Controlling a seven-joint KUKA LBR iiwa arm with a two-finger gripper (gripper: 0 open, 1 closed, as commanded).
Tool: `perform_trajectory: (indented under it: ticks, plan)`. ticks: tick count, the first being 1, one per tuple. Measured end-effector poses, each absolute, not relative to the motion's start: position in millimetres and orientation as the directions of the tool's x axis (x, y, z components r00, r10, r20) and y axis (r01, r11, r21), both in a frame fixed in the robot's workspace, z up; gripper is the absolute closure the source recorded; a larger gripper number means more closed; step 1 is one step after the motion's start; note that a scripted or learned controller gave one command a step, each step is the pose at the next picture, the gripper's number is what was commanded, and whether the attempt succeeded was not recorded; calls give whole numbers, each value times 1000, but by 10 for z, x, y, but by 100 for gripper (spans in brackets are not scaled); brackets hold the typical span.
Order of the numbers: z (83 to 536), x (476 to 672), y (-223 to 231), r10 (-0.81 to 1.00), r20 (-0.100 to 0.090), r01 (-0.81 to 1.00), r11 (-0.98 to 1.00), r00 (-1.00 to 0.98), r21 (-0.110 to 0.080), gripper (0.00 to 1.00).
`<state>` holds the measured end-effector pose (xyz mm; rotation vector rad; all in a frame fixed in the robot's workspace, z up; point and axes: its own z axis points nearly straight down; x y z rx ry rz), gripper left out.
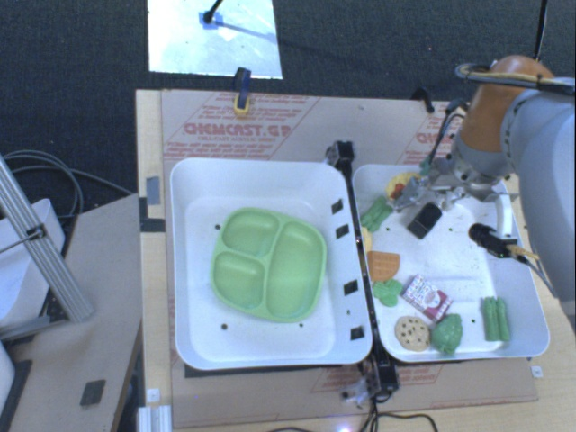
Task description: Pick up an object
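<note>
Grey arm [544, 142] with its orange band [493, 106] reaches in from the right of the camera view. The gripper [427, 194] is low over the far part of the right bin [472, 268]. I cannot tell whether the gripper is apart or together from this angle, and I can see nothing held in it.

Just to the left of the gripper, close against it, there's a small yellow piece [399, 187]. Slightly nearer the camera than that lies a green pickle-shaped toy [376, 212], by the bin's left wall.

Further toward the camera from the gripper, well apart from it, comes an orange slice [384, 264] with a little green leaf [389, 292] just beyond it. Beside those lies a pink-and-white packet [427, 297], tilted.

At the near edge, as far from the gripper as that bin allows, a cookie [413, 333] sits just beside a green broccoli floret [447, 332]. A pair of green bean pods [494, 319] lies off to their right.

Well away to the gripper's left, across the divider, the left bin [198, 192] carries a pale green divided plate [270, 264] lying flat near its middle. Both bins sit side by side on the counter [234, 129], which has a printed sheet under them.
</note>
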<state>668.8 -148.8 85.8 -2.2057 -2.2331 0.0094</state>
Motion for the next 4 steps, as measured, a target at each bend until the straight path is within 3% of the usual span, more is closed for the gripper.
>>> perform_trajectory:
  ticks: [1,2,3,4]
  plan:
    - [837,5595,-1329,1000,3,1000,-2,2,-8,0]
    - [858,6203,-1955,1000,-5,1000,-1,1,8,0]
    - [862,6711,-1964,1000,-2,1000,7,-7,3,0]
    - [975,6708,-1966,1000,-3,1000,7,-7,8,100]
